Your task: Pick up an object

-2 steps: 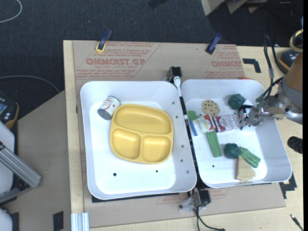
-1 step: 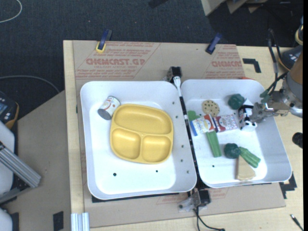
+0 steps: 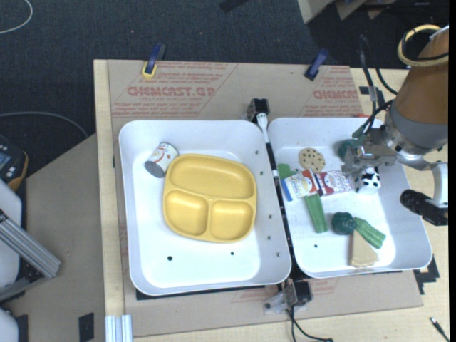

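item: bench, one view from above. two shallow white plastic bins side by side on a pale board printed with red lettering.

left bin point(image 3: 135, 191): smooth, glossy, rounded corners. holds a yellow divided plate point(image 3: 209, 197), matte plastic, three compartments, lying flat near the middle; a small cylindrical can point(image 3: 160, 159) on its side, white printed label with a grey end, touching the plate's upper left edge.

right bin point(image 3: 406, 248): same make. holds a round speckled cookie point(image 3: 308, 158); a flat red and white packet point(image 3: 317, 184) just below the cookie; a green stick point(image 3: 313, 209), long and rounded, lying across the packet's lower edge; a dark green lumpy piece point(image 3: 343, 223) beside a light green ribbed piece point(image 3: 370, 232); a tan wedge point(image 3: 363, 251) near the front wall; a small black and white figure point(image 3: 368, 181); a teal object point(image 3: 347, 149), partly hidden.

gripper point(image 3: 358, 159): metal, over the right bin's upper right part, between the teal object and the black and white figure; whether it is spread or closed cannot be told.
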Robot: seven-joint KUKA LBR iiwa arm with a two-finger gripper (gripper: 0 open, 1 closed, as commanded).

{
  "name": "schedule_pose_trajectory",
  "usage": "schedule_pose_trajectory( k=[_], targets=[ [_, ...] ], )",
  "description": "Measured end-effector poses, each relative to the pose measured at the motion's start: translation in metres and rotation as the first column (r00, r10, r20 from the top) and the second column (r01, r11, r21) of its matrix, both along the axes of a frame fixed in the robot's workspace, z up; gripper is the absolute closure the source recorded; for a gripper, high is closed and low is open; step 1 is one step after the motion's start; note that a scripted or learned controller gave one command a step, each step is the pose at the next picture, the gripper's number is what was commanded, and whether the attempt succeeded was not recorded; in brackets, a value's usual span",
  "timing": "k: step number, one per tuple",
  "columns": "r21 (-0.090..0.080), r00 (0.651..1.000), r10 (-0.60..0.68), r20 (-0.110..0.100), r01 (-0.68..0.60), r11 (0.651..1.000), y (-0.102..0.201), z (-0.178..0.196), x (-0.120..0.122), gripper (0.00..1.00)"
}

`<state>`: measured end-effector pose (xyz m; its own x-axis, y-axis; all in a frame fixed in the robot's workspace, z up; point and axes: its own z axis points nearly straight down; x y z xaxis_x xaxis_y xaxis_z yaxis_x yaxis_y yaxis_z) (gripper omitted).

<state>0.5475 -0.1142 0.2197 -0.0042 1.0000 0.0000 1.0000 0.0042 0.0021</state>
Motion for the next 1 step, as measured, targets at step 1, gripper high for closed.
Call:
schedule_pose_trajectory(
  k=[1],
  targets=[
    [-0.001, 1.0, 0.001, 0.003, -0.001, 1.0, 0.0505, 0.0112, 0.0266, 1.0]
  ],
)
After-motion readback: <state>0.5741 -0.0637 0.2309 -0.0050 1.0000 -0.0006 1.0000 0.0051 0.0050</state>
